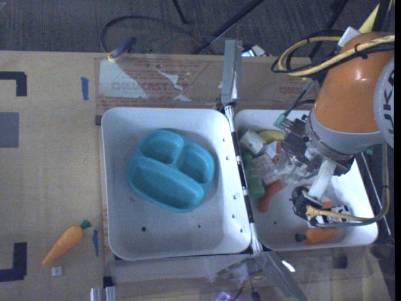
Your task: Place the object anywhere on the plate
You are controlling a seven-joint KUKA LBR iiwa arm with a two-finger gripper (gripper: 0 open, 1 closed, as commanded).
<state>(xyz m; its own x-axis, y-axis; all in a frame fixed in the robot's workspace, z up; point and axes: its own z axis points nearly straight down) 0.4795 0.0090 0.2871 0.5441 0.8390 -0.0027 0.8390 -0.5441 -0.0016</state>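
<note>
We are looking down on two shallow white bins sitting side by side on the bench (pixel 50 168). The left bin (pixel 113 187) is holding a teal plate (pixel 169 168) with three compartments, one long and two smaller. The plate is lying flat and turned at a slant near the bin's middle. The right bin (pixel 279 227) is carrying all the loose pieces. A yellow banana-like piece (pixel 270 135) is resting near the far wall, with a small white piece (pixel 252 140) just beside it. A green piece (pixel 254 177) is lying along the wall shared with the left bin, and a red-orange sausage-shaped piece (pixel 269 195) is lying next to the green one. An orange carrot (pixel 319 235) is sitting by the near wall. We cannot tell which of these is the object meant for the plate. The grey and orange arm (pixel 351 99) is reaching over the right bin, and the claw (pixel 283 165) is hanging low among the pieces, close above the red-orange one. We cannot tell how far open the claw is or whether it is gripping anything. Outside the bins, a second toy carrot (pixel 64 243) is lying on the bench, well apart from the left bin's near corner.
</note>
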